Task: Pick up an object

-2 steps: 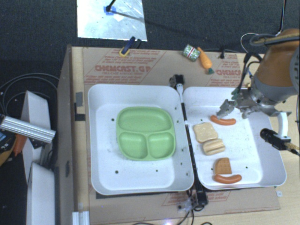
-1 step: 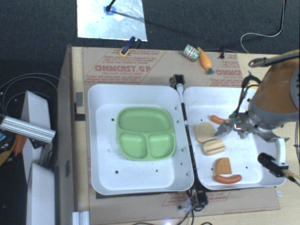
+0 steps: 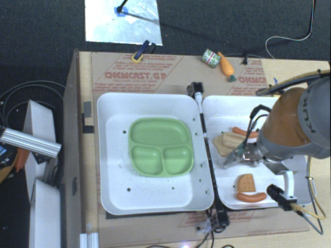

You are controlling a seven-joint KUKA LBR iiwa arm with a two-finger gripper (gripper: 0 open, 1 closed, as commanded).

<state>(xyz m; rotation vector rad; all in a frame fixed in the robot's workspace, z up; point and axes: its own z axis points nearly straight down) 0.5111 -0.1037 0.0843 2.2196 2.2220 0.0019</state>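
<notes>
The right bin (image 3: 227, 105) holds several toy foods. A tan bread-like piece (image 3: 223, 141) lies near its left wall, with an orange-red sausage (image 3: 242, 132) just behind it. A brown waffle piece (image 3: 246, 182) and a second sausage (image 3: 252, 196) lie near the front. My gripper (image 3: 231, 159) hangs low in this bin, pointing left. It sits just in front of the tan piece and behind the waffle. The grey and orange arm (image 3: 289, 128) covers the right side of the bin.
The left bin (image 3: 111, 138) bears a green divided plate (image 3: 160, 146). Behind the bins, a toy carrot (image 3: 226, 66) and a small green can (image 3: 211, 57) lie on the cardboard. A yellow and blue clip (image 3: 140, 51) lies at the back left. Cables run at the right edge.
</notes>
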